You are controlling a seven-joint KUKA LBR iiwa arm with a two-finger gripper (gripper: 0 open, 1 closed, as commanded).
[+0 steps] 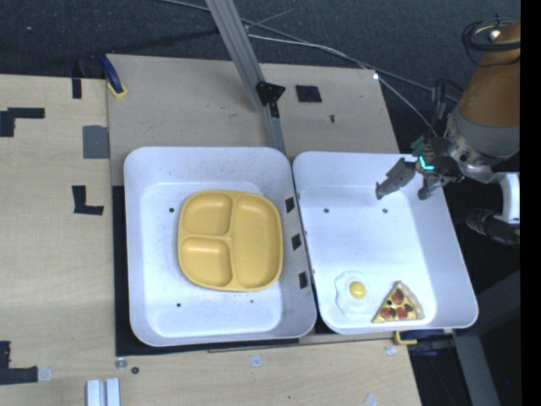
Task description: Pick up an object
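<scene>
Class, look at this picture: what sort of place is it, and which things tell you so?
Probably a robotics lab bench set up for grasping trials: a grey-and-orange robot arm reaches over two shallow white bins, which hold toy items such as a yellow divided plastic plate.

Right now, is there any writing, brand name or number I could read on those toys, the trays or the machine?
None can be read.
Yellow divided plate: plain, no lettering.
Fried egg toy and pizza slice toy: printed food colours, no words.
Two white bins: unmarked.
Pincer: a small teal light, no legible label.

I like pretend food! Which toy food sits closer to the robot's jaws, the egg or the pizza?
The fried egg. It lies a bit nearer the gripper than the pizza slice, which sits lower, in the bin's corner.
</scene>
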